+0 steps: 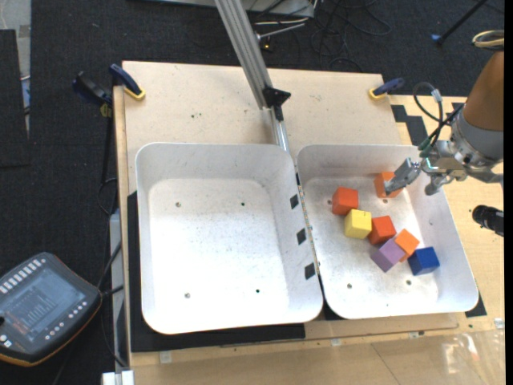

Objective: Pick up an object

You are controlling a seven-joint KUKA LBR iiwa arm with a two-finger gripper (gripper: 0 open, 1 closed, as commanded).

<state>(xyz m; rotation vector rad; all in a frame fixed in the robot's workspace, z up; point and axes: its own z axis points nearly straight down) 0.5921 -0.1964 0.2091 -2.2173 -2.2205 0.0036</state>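
The right bin (449, 215) holds several small blocks. An orange-red cube (345, 200) and a yellow cube (358, 224) lie near its middle. Further toward the front are another orange-red cube (382, 229), an orange block (407, 241), a purple block (390, 255) and a blue cube (424, 260). My gripper (420, 181) hangs over the bin's far right part, open, with nothing between its fingers. Its left finger (403, 175) stands against an orange block (384, 185) and partly hides it.
The left bin (216, 239) adjoins the right one along a shared rim. A slanted metal rail (244, 42) comes down from the top to that rim. Blue-yellow clamps (127, 82) (386, 88) sit at the board's back corners. A teach pendant (40, 305) lies at lower left.
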